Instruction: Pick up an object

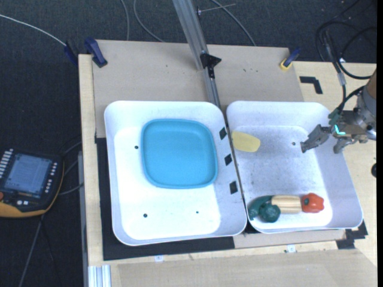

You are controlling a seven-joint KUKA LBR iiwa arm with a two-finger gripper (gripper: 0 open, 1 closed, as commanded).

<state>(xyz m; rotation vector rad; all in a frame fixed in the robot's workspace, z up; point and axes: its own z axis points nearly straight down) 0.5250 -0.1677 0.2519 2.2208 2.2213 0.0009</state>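
You've got the gripper (326, 141) spread open at 3 o'clock over the right bin (335, 178); yellow piece (246, 141) centre, toy trio (286, 205) at 5 o'clock, blue plate (179, 153) in left bin (122, 178).

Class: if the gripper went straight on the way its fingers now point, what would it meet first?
Probably the bare floor of the right bin; the gripper points down and leftward, though depth is unclear.

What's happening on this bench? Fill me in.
A robot arm reaches in from the right, its tool poised over the upper right part of the right bin, with nothing between its fingers. That bin holds a yellow piece near its upper left corner and, along its near edge, a green object, a tan piece and a red one. The left bin holds a blue tray. Nothing has been picked up yet.
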